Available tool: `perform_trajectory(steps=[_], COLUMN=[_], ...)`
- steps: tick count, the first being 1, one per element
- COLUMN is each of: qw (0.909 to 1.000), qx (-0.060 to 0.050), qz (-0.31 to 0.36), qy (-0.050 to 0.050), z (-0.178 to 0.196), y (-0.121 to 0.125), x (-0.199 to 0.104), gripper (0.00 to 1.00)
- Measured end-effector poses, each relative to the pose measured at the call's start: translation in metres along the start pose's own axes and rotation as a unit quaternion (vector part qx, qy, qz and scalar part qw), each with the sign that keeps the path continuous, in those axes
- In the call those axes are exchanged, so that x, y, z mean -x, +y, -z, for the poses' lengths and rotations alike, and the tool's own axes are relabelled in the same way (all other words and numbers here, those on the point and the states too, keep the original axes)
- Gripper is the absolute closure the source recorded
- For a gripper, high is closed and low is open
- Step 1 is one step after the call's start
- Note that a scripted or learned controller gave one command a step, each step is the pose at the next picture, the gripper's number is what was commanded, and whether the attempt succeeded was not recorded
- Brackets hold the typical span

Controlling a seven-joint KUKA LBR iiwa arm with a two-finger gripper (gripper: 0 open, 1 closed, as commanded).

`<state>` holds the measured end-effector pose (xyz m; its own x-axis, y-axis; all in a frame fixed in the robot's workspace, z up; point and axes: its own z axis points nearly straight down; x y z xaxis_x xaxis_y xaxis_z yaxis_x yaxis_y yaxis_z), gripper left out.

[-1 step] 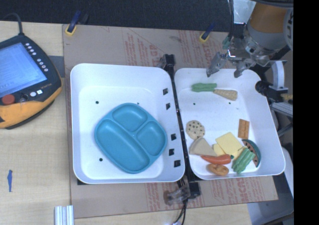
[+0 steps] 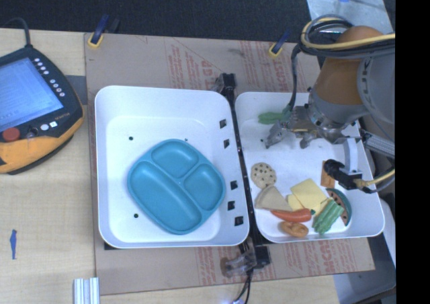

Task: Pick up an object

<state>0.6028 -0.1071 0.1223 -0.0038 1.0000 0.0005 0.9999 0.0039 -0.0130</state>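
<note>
I hang low over the far part of the right-hand shallow white plastic bin (image 2: 295, 161), my two-finger gripper (image 2: 292, 136) pointing down at its floor. From this slant I cannot tell whether it is parted or closed, and I see nothing caught in it. The closest candidate is a flat green piece of toy food (image 2: 271, 118), lying just beside my tip on its far-left side, near the bin's far wall. The other toys sit well apart toward the near edge: a round brown chocolate-chip cookie (image 2: 263, 174), pale yellow cheese slices (image 2: 308, 194) and a red chilli pepper (image 2: 291, 214).

To do this well I judge I should centre over the green piece before descending. It is thin, so I should go right to the floor, and I should keep clear of the wall.
</note>
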Motion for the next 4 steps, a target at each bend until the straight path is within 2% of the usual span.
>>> perform_trajectory(steps=[1, 2, 3, 4], qw=[1.0, 1.0, 1.0, 1.0], qx=[0.009, 0.002, 0.01, 0.0], qz=[0.001, 0.001, 0.001, 0.0], qy=[-0.001, 0.001, -0.002, 0.0], z=[0.036, 0.071, 0.073, 0.0], y=[0.056, -0.036, 0.057, 0.012], x=[0.022, -0.025, 0.013, 0.013], gripper=[0.0, 0.0, 0.0, 0.0])
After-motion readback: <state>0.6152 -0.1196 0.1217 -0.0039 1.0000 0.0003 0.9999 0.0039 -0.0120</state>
